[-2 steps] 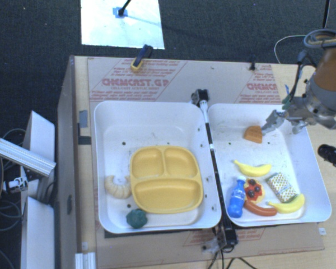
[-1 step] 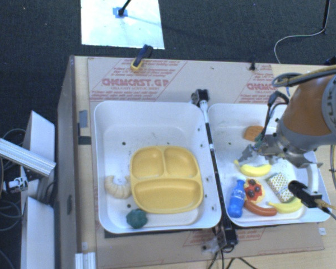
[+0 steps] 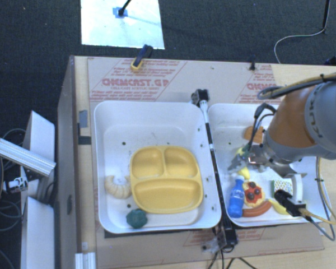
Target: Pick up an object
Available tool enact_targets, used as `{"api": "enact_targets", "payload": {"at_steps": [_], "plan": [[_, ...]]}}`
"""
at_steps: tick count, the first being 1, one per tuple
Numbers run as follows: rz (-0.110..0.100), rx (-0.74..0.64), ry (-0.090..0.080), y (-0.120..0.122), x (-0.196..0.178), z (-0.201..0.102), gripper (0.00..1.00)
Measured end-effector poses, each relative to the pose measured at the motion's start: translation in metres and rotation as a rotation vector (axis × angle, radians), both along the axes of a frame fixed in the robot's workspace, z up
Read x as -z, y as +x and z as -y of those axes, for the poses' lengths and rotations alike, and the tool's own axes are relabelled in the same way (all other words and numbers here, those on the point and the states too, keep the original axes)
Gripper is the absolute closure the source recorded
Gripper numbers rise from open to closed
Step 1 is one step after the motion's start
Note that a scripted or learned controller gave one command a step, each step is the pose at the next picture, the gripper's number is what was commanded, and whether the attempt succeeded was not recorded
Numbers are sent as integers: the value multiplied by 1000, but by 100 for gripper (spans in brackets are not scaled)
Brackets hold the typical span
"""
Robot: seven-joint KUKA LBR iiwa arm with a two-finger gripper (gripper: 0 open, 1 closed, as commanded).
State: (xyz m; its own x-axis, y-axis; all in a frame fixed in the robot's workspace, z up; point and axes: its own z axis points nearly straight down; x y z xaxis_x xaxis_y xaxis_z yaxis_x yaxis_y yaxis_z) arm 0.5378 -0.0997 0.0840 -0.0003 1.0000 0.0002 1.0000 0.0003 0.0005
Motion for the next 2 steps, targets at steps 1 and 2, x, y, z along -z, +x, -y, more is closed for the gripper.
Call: {"api": "enact_targets", "payload": {"at_steps": [1,2], "plan": [[3,-1,0,1,-11,0,100],[3,-4,1,17,-101,-82,100]]}}
